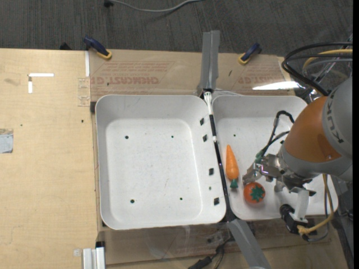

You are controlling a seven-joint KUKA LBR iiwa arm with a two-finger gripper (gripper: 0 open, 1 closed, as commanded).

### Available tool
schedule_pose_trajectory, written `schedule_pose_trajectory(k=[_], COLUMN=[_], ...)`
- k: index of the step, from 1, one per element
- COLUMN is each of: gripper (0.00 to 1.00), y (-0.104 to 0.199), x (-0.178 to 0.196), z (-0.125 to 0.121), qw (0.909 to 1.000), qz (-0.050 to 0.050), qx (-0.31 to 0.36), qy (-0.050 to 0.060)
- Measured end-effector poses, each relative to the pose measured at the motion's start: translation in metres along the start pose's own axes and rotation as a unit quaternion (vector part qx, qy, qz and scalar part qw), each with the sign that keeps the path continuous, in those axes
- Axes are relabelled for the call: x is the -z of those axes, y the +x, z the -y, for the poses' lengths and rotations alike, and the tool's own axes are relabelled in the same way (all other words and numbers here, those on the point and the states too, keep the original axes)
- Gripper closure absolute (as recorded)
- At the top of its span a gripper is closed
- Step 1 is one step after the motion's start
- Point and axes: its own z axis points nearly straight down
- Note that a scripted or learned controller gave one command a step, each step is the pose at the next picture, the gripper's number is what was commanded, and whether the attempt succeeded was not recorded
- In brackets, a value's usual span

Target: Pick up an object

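I have the gripper (259,171) low in the right bin (247,116), at the lower right of the frame, just above the tomato (254,193), and I cannot tell its state. The carrot (231,162) lies just left, against the bin's left wall, so a descent could nudge the round tomato aside or clip the carrot. The left bin (112,150) holds nothing.

My table (45,167) is light wood, with brown cardboard (146,77) clamped on it. Behind is dark grey floor (56,15) with a cable (168,5).
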Motion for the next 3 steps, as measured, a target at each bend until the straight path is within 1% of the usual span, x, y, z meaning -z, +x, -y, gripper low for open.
schedule_pose_trajectory(k=[1, 2, 3], gripper=[1.00, 0.00, 0.00], y=[-0.002, -0.002, 0.026], x=[0.005, 0.005, 0.001], z=[0.001, 0.001, -0.104], qw=[1.0000, 1.0000, 0.9970], qz=[0.000, 0.000, 0.001], qx=[-0.002, -0.002, 0.077], qy=[0.004, 0.004, -0.002])
